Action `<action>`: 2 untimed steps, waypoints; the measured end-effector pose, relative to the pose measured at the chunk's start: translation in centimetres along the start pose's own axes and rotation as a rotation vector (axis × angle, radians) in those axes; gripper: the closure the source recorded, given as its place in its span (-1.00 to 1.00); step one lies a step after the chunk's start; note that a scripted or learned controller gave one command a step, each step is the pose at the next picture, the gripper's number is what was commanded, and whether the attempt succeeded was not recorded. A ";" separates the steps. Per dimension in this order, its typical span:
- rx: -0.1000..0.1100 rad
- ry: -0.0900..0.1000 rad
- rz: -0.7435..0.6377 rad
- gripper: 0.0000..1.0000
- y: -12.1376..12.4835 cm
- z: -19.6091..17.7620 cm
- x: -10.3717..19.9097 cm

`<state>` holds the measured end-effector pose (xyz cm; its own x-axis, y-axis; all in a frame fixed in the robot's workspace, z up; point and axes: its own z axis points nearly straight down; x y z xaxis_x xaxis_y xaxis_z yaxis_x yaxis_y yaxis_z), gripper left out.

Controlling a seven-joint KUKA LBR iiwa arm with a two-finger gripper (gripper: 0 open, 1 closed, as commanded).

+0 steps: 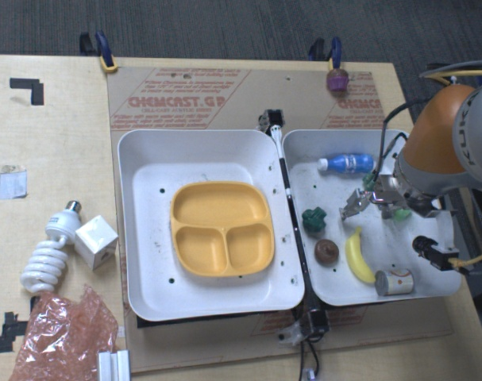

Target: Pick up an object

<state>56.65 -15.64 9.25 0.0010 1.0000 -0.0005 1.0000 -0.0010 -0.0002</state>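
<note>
Pickup not done: banana (360,256), blue bottle (346,163), green toy (314,217) and brown ball (327,250) all lie loose in the right bin (431,288). Arm reaches in from the right, gripper (358,203) low over the bin floor between bottle and banana. Grip state: cannot tell.

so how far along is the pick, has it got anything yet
Done: the arm has reached into the right bin, with the gripper low between the blue bottle and the banana. In hand: nothing visibly sits between its fingers; they look closed on air. Left: every object, including the green toy and brown ball, lies on the bin floor, so grasp and lift remain.
</note>
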 end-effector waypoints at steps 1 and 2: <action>0.000 0.000 0.000 -1.00 -5.8 0.0 1.5; -0.003 -0.001 0.003 1.00 -5.6 -1.0 1.5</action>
<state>51.00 -14.18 10.24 0.0035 1.0000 -0.0011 1.0000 -0.0035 0.0025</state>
